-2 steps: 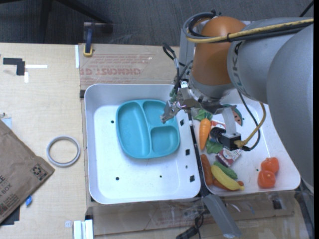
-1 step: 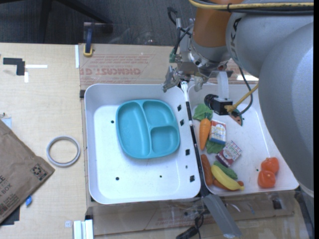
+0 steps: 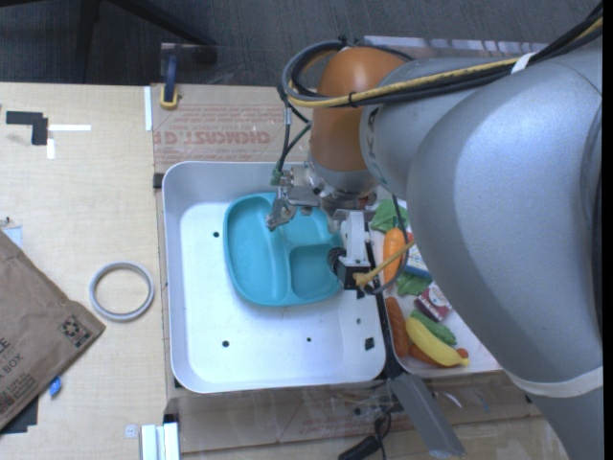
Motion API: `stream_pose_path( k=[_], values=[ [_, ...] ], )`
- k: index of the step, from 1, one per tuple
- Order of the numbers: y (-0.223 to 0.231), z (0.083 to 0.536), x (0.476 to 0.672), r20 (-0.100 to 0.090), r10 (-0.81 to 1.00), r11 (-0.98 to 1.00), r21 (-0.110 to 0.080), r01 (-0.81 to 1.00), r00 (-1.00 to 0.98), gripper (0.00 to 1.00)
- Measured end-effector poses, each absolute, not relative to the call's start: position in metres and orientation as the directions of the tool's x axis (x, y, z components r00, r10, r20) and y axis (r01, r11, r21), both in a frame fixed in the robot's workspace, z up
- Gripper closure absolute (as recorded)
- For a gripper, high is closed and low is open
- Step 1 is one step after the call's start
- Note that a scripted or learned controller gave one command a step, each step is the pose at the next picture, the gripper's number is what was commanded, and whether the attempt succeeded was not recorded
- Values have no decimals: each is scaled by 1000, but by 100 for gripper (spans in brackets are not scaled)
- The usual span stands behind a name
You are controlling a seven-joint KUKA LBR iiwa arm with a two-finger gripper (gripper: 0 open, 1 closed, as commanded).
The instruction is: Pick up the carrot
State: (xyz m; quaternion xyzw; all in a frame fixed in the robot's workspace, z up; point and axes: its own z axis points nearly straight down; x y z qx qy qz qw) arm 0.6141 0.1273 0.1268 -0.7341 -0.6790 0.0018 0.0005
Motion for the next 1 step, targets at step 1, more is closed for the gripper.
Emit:
stream_pose_path(
  k=[1],
  values=[
    [64, 192, 643, -2, 999, 49, -1, 999, -49, 0]
  ],
)
